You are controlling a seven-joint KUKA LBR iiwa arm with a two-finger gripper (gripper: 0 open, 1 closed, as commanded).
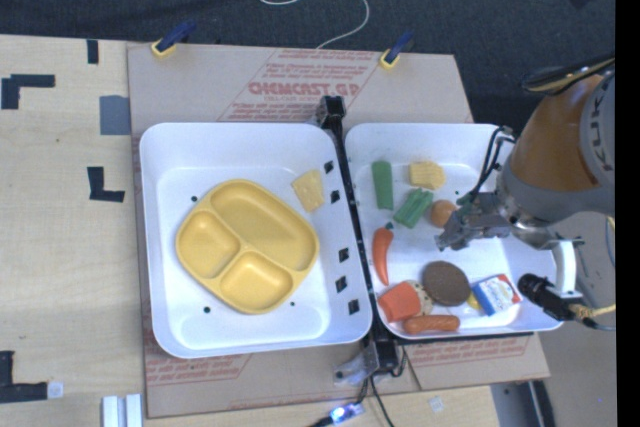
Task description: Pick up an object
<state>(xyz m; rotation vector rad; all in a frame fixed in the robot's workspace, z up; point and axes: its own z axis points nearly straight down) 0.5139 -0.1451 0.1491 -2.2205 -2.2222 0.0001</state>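
The grey arm with the orange band reaches in from the right of the frame, and its dark pincer [458, 227] is lowered into the right-hand shallow white bin [480, 137], at the middle right of the picture. Whether the pincer is wide or narrow cannot be told, since its tip is a dark blur seen from above, and nothing is seen held in it. The nearest candidate is the small round orange ball [442, 212], just beside the tip on its upper left; a dark brown round disc [446, 283] lies just below, and a green block [412, 207] sits against the ball's left side. The step in hand is judged to be the descent onto one object. It is best done by centring the tip over the ball before closing, because a round piece is likely to roll aside if nudged off-centre, and the green block may be caught as well. The yellow divided plastic plate [247, 243] in the left bin [160, 150] is well apart.
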